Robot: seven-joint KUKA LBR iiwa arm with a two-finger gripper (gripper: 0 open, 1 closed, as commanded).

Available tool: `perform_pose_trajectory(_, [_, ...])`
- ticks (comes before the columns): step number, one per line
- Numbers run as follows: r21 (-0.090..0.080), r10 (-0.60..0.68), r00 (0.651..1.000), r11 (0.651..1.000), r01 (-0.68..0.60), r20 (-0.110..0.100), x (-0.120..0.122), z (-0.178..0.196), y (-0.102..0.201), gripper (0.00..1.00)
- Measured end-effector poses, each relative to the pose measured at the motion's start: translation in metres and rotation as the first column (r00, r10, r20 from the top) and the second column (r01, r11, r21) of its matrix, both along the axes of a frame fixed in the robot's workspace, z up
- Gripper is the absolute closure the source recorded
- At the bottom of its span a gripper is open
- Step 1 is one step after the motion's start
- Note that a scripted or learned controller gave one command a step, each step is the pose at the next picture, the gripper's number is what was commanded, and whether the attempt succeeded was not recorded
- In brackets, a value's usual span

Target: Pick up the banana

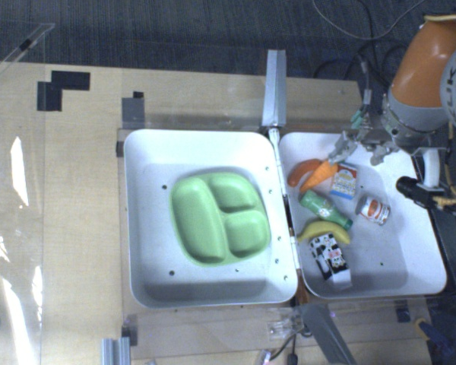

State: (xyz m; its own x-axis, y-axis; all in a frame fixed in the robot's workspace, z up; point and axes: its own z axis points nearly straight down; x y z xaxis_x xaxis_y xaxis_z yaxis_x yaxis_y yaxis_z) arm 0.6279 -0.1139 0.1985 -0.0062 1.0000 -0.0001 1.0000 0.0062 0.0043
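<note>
1. Grey-fingered pincer point(360, 149) hangs spread wide over the right bin point(419, 276), gripping nothing.
2. Yellow banana point(324, 230) lies well below it, toward the divider.
3. An orange carrot point(310, 173) sits just left of it.

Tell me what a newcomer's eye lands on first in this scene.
First the green divided plate, alone in the middle of the left bin. Next the arm's orange band at upper right, with the gripper above the right bin. There the yellow banana lies among a carrot, small packages and a can.
</note>
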Motion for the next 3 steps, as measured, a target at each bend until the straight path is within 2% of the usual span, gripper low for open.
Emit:
perform_pose_trajectory(1, [0.001, -0.175, 0.985, 0.985, 0.175, 0.004, -0.049, -0.093, -0.003, 0.0])
perform_pose_trajectory(2, [0.002, -0.2, 0.98, 0.98, 0.2, 0.01, -0.115, -0.109, 0.007, 0.0])
perform_pose_trajectory(3, [0.005, -0.455, 0.891, 0.891, 0.455, 0.009, -0.116, -0.109, 0.023, 0.0])
